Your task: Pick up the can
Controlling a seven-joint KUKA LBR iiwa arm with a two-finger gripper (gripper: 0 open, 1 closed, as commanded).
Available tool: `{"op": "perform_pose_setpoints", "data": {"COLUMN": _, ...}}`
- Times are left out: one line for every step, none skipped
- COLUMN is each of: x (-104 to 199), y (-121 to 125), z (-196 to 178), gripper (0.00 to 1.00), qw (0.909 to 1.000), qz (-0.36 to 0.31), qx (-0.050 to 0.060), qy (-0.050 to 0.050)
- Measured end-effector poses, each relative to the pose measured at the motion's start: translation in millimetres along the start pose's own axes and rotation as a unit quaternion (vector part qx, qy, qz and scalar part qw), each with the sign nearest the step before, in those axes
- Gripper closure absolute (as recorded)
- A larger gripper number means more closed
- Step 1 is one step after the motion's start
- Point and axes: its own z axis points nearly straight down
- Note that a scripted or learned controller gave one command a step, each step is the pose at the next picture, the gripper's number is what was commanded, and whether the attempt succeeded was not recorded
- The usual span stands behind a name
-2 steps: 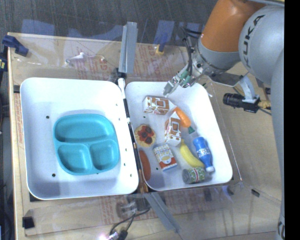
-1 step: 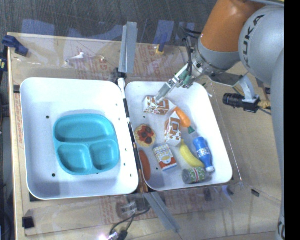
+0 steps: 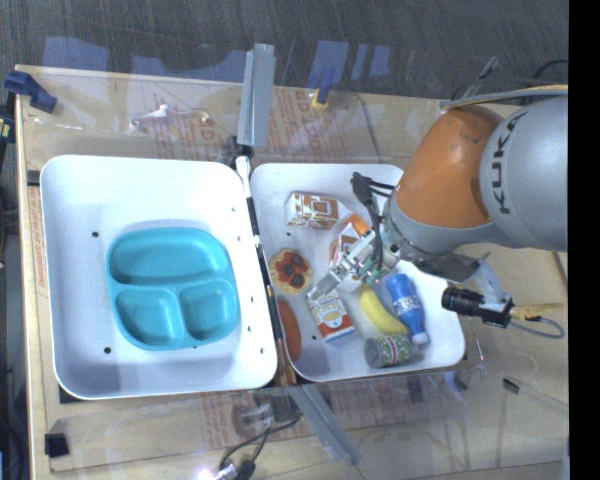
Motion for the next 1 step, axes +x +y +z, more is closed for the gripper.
{"op": "perform_pose_setpoints", "data": {"x": -15.2, "y": -15.8, "z": 61.1, "gripper": 0.00, "qw": 0.9987, "qz": 0.048, "qx": -0.011, "qy": -0.011}}
